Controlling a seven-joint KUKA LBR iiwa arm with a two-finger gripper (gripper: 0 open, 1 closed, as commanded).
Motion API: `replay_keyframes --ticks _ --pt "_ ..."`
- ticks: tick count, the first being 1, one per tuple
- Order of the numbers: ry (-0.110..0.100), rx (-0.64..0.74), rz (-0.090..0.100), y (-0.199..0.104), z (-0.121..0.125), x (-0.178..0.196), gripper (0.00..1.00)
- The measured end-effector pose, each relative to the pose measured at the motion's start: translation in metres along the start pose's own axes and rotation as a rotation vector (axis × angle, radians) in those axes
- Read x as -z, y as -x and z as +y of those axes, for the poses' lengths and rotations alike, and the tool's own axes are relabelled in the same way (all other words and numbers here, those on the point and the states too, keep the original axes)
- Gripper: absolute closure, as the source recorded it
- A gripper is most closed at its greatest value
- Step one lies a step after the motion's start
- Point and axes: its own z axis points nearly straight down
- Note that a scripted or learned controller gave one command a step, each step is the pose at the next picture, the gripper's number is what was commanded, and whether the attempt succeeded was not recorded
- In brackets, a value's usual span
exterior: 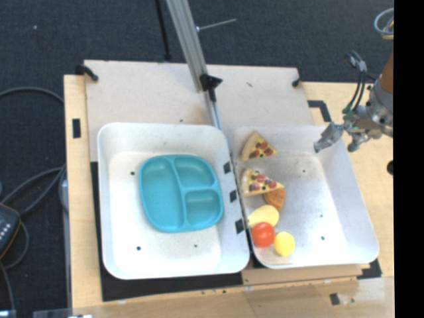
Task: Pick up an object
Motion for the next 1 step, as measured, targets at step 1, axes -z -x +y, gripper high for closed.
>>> replay_keyframes --ticks 1 --pt "-0.001 0.001 -0.001 0.0003 -0.0001 0.0000 0.00"
